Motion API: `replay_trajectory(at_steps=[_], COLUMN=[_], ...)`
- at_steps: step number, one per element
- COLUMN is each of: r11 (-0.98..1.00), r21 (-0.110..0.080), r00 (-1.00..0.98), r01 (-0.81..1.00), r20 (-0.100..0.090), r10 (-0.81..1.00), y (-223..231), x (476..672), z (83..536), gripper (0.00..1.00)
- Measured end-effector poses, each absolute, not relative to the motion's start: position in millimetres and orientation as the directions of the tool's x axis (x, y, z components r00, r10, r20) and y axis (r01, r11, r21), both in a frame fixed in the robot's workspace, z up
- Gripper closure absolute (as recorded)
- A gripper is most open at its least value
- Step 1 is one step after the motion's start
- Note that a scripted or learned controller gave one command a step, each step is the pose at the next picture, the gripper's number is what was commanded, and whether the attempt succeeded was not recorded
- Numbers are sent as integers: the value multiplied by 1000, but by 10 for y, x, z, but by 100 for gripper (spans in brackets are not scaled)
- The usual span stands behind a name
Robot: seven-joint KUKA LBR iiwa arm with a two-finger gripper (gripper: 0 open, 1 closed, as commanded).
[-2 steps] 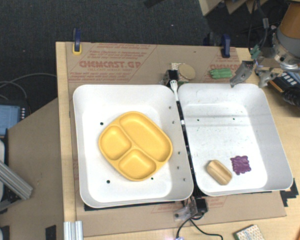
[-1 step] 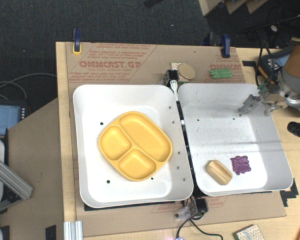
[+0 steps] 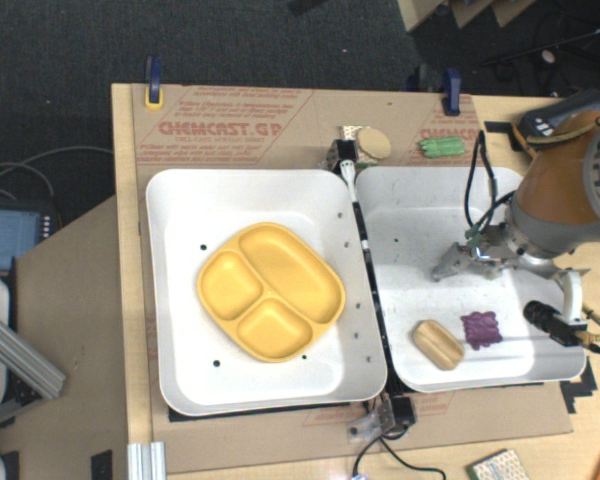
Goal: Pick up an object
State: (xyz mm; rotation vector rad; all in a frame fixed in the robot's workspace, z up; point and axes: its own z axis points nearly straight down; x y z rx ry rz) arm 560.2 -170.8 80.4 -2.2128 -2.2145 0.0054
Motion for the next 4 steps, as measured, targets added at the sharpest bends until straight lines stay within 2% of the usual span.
replay_trajectory(at_steps=[1,2,3,4], r11=[-4,-1,-2,8], r21=[-6,-5,4,6], r00=[4,1,2,-8], r01=[1000,1000,1000,1000], r20=[2,3,-1,0], r10=[1000,1000,1000,1000], y=[-1865,-1689,-1703,-989], x=[5066,4773,4800,5247], z=[843,843,954,847], gripper=[0,0,100,100])
